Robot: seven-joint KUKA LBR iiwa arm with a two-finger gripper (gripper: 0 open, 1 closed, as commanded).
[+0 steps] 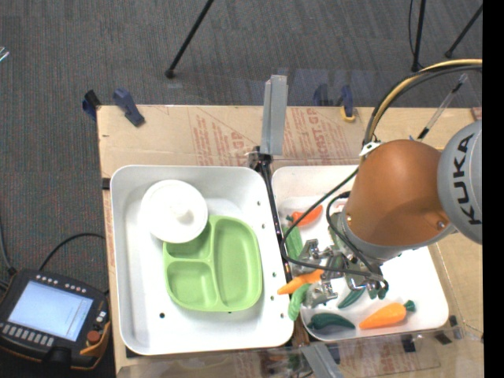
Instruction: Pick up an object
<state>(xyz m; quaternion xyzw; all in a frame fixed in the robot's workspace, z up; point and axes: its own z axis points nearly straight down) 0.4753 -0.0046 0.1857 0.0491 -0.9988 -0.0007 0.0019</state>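
Left bin (126,290) holds a green divided plate (214,264) with a white bowl (174,210) overlapping its upper corner. Arm (398,199) hangs over right bin (439,278). Tool (319,278) low among toy vegetables; an orange carrot (298,283) lies at its fingers, though grip cannot be told. Another carrot (386,315) lies near the bin's front.

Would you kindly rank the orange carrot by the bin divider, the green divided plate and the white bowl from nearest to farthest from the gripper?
From the gripper:
1. Orange carrot, just left of it at the divider.
2. Green divided plate, in the left bin.
3. White bowl, left bin's upper corner.
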